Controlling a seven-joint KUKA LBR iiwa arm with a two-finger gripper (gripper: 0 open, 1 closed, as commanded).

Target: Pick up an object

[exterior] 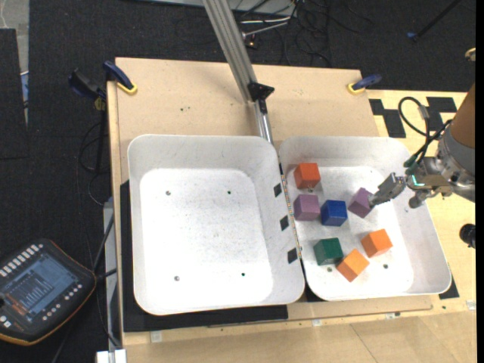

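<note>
The right bin (423, 278) holds several coloured blocks: an orange one (306, 175) at the back, a purple one (307, 206), a blue one (333, 212), a tilted purple one (361, 202), a green one (327, 250) and two more orange ones (376, 242) (352, 265) near the front. My gripper (396, 199) hangs over the bin's right side, open, with nothing between its fingers. Its left finger (386, 190) reaches down beside the tilted purple block's right edge.
The left bin (144, 172) sits alongside, sharing a middle rim with the right one. A slanted metal pole (231, 44) comes down from the back to the bins' junction. Clamps (121, 78) (363, 83) hold the bench's back corners.
</note>
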